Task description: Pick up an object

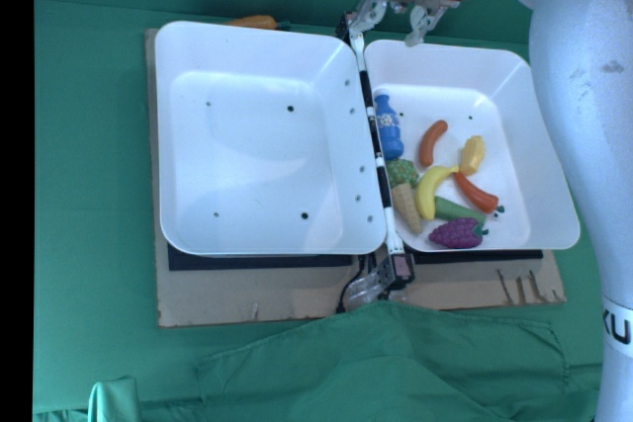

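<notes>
— From where was the bench photographed?
— A single fixed camera looked down from above at a slant, taking in both bins: the left bin [267, 138] and the right bin [514, 104] sat side by side near mid-frame.
— How near did it stand?
— Far enough to frame the cardboard [247, 296] under the bins and the green cloth [89, 163] around it.
— And the arm?
— The arm [584, 64] entered from the right edge, looming large, closer to the lens than the bins.
</notes>
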